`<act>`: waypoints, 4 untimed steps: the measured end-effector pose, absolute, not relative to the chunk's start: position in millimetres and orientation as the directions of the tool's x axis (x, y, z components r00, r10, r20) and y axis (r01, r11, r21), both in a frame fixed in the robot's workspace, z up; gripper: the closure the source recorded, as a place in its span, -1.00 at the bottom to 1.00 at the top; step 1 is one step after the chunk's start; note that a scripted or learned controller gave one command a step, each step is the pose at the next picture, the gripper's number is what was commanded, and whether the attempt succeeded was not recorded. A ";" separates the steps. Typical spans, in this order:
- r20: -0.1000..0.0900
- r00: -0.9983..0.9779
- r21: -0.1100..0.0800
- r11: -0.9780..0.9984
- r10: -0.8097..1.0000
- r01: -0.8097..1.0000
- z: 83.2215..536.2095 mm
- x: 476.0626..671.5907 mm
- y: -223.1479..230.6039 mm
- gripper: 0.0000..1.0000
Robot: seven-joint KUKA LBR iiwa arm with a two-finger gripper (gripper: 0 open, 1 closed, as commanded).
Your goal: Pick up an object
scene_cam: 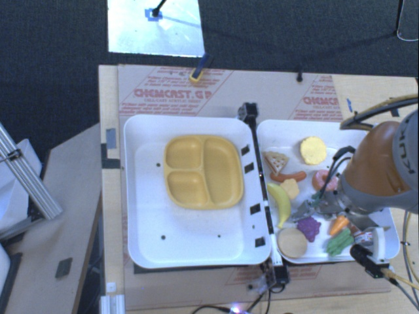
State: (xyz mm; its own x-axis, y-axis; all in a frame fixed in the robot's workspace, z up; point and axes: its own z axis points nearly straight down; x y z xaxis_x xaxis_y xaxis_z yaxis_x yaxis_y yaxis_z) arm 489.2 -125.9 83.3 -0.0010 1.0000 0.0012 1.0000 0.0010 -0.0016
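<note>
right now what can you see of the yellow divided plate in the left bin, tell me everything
The yellow plate looks like smooth moulded plastic, a rounded square with raised ridges dividing it into three compartments: one long section on its right side and two smaller ones on its left. It lies flat and upright on the floor of the left white bin, slightly above the bin's centre and turned a little off square. No food sits in it and nothing else touches it. The toy foods lie in the right bin.

The bench (157, 90) bears two white bins, left bin (141, 195) and right bin (275, 133), seemingly on printed cardboard (177, 93)
</note>
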 end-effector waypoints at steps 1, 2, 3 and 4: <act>-0.002 -0.001 0.005 0.001 1.000 1.000 95.6 490.8 -126.9 1.00; -0.002 -0.004 0.007 0.004 1.000 1.000 156.9 495.3 -133.8 1.00; -0.002 -0.004 0.007 0.004 1.000 1.000 203.7 489.5 -135.4 1.00; -0.002 -0.004 0.006 0.004 1.000 1.000 225.7 491.2 -135.6 1.00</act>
State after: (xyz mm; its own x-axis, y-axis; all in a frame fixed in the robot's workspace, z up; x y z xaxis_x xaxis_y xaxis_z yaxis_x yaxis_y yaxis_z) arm 491.2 -135.6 225.7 -0.0044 1.0000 -0.0020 1.0000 0.0045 0.0061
